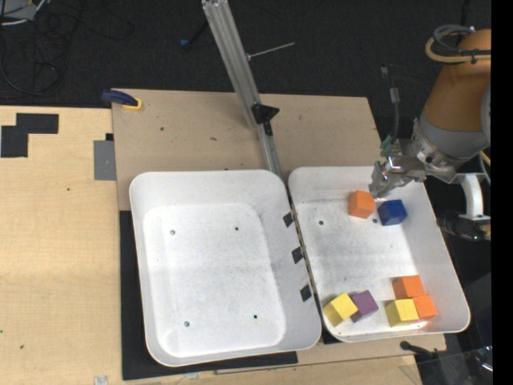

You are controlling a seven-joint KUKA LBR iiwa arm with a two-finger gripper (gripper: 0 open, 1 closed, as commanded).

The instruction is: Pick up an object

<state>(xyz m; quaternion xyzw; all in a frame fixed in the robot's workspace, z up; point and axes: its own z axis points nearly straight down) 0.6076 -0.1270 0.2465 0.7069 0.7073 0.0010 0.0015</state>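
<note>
In the right bin [353, 247] an orange cube [361, 204] and a blue cube [392, 212] lie close together near the far right side. My gripper [379, 184] hangs just above and between them, reaching in from the right. At the bin's near edge lie a yellow cube [341, 308], a purple cube [365, 302], another yellow cube [401, 312] and two orange blocks [415, 293].
The left bin [152, 215] sits beside the right one, joined by black clips [293, 239]. A slanted aluminium rail [237, 62] rises behind the bins. A blue and yellow clamp [122, 99] lies at the bench's far left corner.
</note>
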